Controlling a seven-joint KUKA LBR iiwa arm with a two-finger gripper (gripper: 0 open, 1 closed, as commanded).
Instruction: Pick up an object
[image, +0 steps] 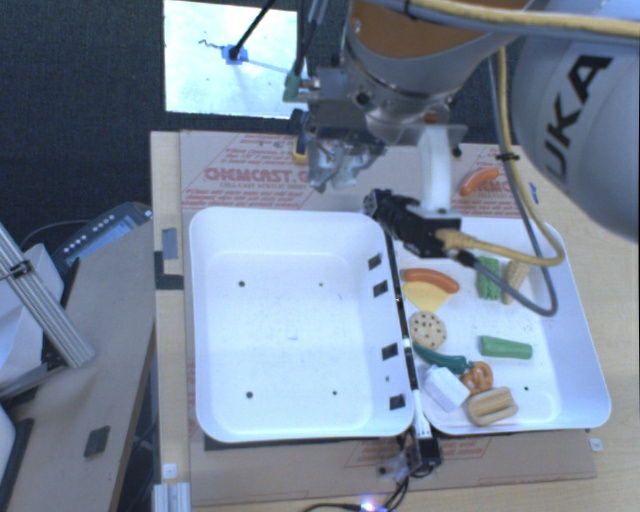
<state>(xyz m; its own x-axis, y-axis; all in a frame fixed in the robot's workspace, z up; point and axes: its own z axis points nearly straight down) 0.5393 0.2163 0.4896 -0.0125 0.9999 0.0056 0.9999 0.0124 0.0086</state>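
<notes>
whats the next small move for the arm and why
Probably swing toward the camera view's right and down over the right bin. The gripper hangs above the cardboard behind the bins, while the items, such as the cookie and green piece, all lie in that bin.

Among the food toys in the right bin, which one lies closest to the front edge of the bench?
The hot dog bun, tan with a brown sausage, at the right bin's front corner. The pretzel and white block beside it lie slightly farther back.

Grey arm (590, 110) (KUKA lettering), orange band (420, 20), yellow cable (510, 255)
</notes>
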